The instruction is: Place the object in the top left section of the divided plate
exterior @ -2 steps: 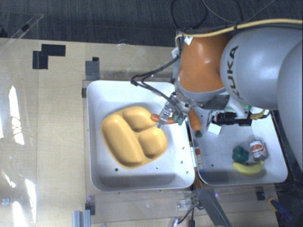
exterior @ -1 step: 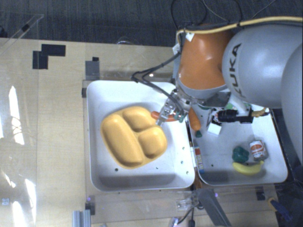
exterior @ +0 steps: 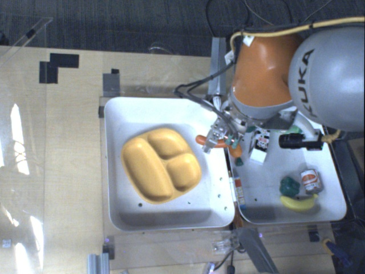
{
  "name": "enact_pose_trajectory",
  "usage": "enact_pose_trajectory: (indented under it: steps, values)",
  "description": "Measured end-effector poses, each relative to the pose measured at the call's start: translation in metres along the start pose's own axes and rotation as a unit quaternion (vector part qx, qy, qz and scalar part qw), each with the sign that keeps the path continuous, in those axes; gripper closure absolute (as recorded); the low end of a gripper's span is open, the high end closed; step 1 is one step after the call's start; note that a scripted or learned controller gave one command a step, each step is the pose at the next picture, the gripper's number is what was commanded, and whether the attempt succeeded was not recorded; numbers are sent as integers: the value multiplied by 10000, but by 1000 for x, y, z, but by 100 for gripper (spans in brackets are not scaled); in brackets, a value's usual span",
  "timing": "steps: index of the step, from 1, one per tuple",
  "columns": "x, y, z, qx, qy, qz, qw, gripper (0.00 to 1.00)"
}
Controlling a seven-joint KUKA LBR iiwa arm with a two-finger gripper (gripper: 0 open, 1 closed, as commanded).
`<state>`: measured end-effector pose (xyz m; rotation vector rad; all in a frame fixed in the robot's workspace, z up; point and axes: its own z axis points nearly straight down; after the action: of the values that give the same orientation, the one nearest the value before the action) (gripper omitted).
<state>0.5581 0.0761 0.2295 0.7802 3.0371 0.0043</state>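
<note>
View from above of a pale wooden bench (exterior: 57, 153) bearing two shallow white bins side by side. A grey arm (exterior: 328, 79) reaches in from 2 o'clock. Its rounded housing carries the brand name KUKA in dark letters, running sideways and partly cut off by the frame. Above the wrist sits an orange band (exterior: 262, 67).

The gripper (exterior: 219, 138) hangs over the right rim of the left bin (exterior: 120, 210), at that bin's 3 o'clock. Its metal fingers are pinched on a small orange object (exterior: 202, 140), whose end pokes out toward 9 o'clock over the bin floor. More orange shows on the fingers' far side, toward 4 o'clock.

A yellow divided plate (exterior: 162, 164) lies in the middle of the left bin, turned at a slant. It has three hollows: a long one at its 8 o'clock, a smaller one at its 12 o'clock and another at its 4 o'clock. The orange object is just beside the plate at its 2 o'clock, apart from it and not in any hollow.

In the right bin (exterior: 265, 201), toward 4 o'clock, a small can (exterior: 311, 180) with a red and white label lies tilted; its lettering is too small to read. A dark green lump (exterior: 290, 184) sits just beside it at 9 o'clock, and a yellow banana (exterior: 297, 204) lies near both at 6 o'clock.
</note>
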Motion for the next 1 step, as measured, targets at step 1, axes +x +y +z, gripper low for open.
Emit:
enact_pose_trajectory:
  steps: [1]
  values:
    - [57,-4,45,8,16,26,10000,100]
